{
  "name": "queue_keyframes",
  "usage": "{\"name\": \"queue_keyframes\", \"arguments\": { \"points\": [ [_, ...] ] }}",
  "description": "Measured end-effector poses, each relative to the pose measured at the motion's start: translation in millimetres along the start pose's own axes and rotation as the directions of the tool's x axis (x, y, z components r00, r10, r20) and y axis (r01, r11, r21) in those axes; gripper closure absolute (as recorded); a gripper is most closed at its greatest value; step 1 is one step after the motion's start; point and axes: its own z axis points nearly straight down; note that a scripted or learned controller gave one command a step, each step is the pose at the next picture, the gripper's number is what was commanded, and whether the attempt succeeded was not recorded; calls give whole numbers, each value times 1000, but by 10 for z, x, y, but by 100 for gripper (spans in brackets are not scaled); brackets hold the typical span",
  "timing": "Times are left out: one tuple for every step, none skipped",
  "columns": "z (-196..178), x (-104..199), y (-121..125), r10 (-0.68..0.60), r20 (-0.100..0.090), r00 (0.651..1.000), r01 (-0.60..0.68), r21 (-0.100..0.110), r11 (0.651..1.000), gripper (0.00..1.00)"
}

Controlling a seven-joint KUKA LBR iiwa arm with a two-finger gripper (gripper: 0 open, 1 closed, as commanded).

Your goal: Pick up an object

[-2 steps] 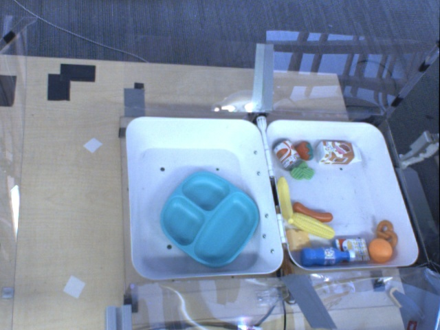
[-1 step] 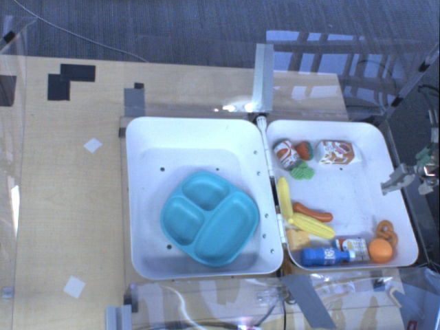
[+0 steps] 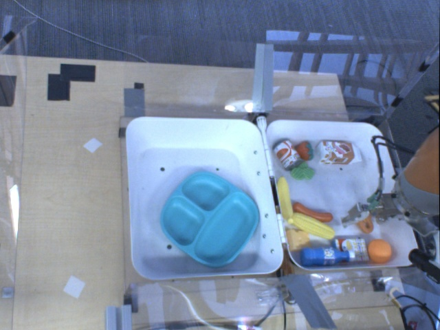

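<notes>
**While the Gripper Is Hanging Open, the Toys Are Lying in the Right Bin**

As the grey arm (image 3: pixel 421 184) is reaching in from the right, its gripper (image 3: pixel 363 210) is hovering low over the right bin (image 3: pixel 344 130), near that bin's right wall. The two fingers are standing apart, and nothing is sitting between them. A small orange piece (image 3: pixel 365 225) is lying just beside the fingertips, though whether it is touching them is hard to tell.

All the loose things for picking are resting in the right bin. Along the far side, a small can (image 3: pixel 287 154) with a red label is lying next to a brown-and-white packet (image 3: pixel 335 152), and a green lump (image 3: pixel 302 172) is sitting just in front of the can. By the left wall, a yellow banana (image 3: pixel 282 196) is lying lengthwise. Beside it, an orange-red sausage (image 3: pixel 313 213) and a yellow corn cob (image 3: pixel 311 226) are lying side by side at a slant, with a yellow wedge (image 3: pixel 297 240) tucked under the cob's near end. Along the near wall, a blue bottle (image 3: pixel 328 256) is lying on its side, and an orange ball (image 3: pixel 379 251) is resting at its cap end.

In the left bin (image 3: pixel 158 139), a blue divided plate (image 3: pixel 210 218) is lying flat, turned at an angle, well apart from the gripper.
</notes>
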Motion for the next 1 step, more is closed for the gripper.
{"name": "queue_keyframes", "arguments": {
  "points": [
    [-469, 81, 265, -57, 1, 998, 57, 0, 998, 0]
  ]
}}
